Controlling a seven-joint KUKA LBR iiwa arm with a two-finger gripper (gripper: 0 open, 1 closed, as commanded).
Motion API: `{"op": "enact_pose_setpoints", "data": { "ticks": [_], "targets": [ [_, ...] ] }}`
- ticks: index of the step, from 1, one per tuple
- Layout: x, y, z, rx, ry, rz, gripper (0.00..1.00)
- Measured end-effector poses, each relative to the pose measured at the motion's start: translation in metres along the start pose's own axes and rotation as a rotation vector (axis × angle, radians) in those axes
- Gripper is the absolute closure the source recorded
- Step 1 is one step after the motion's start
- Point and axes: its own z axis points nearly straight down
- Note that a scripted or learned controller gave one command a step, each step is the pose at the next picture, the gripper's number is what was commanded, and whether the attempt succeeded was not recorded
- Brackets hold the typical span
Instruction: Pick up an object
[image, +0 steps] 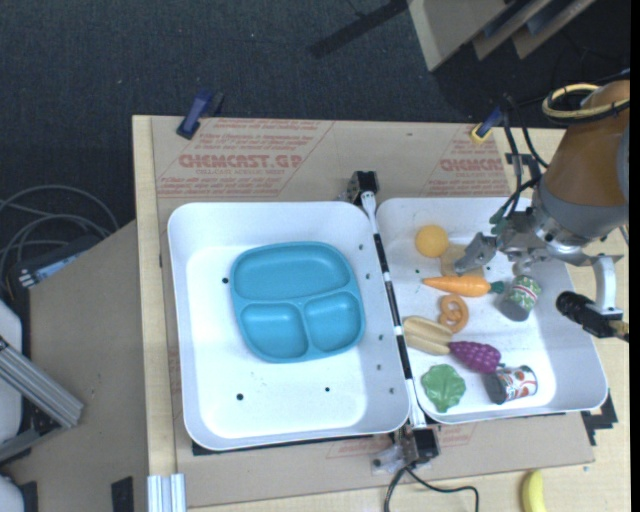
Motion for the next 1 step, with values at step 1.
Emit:
{"op": "enact_pose_setpoints", "data": {
  "ticks": [1],
  "targets": [
    [0.0373, -0.0195, 0.0793, -0.001, 0.000, -0.001, 0.00]
  ]
}}
